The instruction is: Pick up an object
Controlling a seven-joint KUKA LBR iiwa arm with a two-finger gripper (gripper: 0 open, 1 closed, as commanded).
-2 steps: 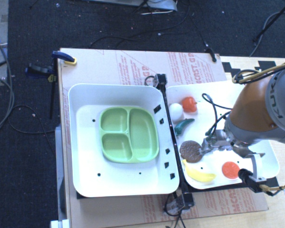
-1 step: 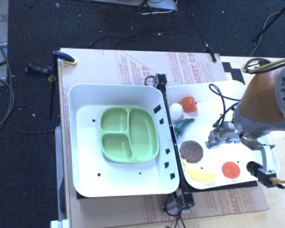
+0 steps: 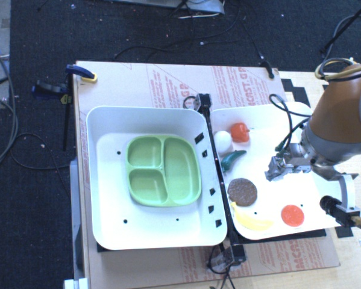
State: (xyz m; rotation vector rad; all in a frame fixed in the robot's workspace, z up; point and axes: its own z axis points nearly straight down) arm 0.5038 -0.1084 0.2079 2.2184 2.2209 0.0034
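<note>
Two shallow white bins sit side by side on the bench. The left bin (image 3: 102,161) carries a pale green divided plate (image 3: 164,170), lying flat near its centre.

The right bin (image 3: 261,116) holds the loose things, mostly along its left wall. Near the far left corner lie a white egg (image 3: 222,140) and, just beside it, a red tomato-like piece (image 3: 240,132). Below them a teal, pepper-shaped item (image 3: 232,158) lies with its long axis on a slant — the thinner end points toward the far right, the fatter end toward the dividing wall. A round brown patty (image 3: 243,191) lies flat nearer the front, and a yellow banana (image 3: 252,221) lies along the front edge, its long axis running roughly parallel to that edge, curving upward at the left tip. A flat red disc (image 3: 293,215) sits near the front right corner.

The gripper (image 3: 279,171) hangs over the middle of the right bin, well apart from the patty and the disc — how far its fingers stand apart cannot be made out, and nothing is seen between them.
</note>
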